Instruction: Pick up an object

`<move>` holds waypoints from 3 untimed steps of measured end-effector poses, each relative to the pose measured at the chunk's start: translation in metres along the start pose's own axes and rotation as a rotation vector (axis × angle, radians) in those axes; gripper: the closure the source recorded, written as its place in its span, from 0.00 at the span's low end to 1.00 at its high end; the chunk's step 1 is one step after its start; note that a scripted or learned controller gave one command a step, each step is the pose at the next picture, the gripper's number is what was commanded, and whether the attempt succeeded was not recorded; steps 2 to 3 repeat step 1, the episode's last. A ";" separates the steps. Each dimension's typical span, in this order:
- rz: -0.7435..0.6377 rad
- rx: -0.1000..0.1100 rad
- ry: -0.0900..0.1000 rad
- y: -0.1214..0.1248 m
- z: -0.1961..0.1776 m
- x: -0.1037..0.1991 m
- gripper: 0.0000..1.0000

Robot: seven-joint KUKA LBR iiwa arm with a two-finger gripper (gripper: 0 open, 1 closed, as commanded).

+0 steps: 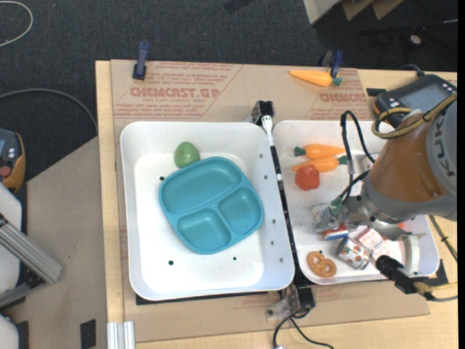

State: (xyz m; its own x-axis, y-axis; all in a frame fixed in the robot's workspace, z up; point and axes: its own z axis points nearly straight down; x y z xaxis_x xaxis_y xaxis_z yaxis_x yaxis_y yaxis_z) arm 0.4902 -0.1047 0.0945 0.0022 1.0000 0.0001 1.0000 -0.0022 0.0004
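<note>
- Gripper (336,211) was low in the right bin (290,195), at 6 o'clock from the toy carrots (320,151); finger state could not be told.
- Candidate object: red toy (308,177), at 10 o'clock from the gripper.
- Small carton (354,251) and pretzel (320,263) crowded nearby.
- Recommendation: descend squarely over one item, avoiding neighbours.

Reached in from the right over the right-hand bin (429,257), grey arm (414,173) bent downward, orange band just above the wrist. Gripper (328,217) hung low near that bin's middle, pointing toward its left wall.
</note>
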 end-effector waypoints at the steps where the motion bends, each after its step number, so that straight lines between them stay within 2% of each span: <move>1: -0.013 -0.015 0.002 0.064 -0.096 0.068 1.00; 3: -0.013 -0.015 0.002 0.064 -0.096 0.068 1.00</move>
